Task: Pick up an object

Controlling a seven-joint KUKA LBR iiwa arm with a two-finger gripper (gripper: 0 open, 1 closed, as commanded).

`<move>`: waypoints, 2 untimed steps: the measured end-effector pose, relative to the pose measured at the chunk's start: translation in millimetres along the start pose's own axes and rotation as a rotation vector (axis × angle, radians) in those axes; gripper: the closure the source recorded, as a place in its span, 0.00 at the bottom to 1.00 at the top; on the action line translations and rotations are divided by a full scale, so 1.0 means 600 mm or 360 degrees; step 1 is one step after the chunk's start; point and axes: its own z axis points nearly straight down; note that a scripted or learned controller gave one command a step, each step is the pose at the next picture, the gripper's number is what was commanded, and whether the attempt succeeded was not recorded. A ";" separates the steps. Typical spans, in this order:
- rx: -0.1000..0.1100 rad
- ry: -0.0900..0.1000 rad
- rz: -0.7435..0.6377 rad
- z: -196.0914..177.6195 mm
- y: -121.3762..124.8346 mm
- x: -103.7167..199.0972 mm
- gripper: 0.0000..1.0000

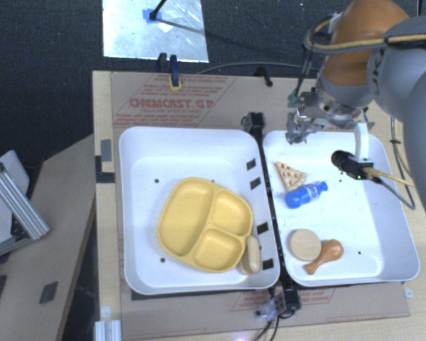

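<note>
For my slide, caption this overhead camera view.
Gripper above the right bin holding pizza slice, blue bottle, drumstick; yellow tray left.

On your desk (pixel 71 190) two bins sit side by side. In the left bin (pixel 149 155) you have a tray (pixel 204 224) near the front edge, a bun (pixel 252 254) touching its right corner. In the right bin (pixel 390 226) a pizza slice (pixel 290 174) lies behind a bottle (pixel 304 195); a disc (pixel 304 244) and drumstick (pixel 324 254) lie by the front edge.
</note>
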 end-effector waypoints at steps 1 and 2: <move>-0.0001 0.0002 -0.0002 -0.021 -0.012 0.101 1.00; 0.0003 0.0000 0.0000 -0.019 -0.027 0.181 1.00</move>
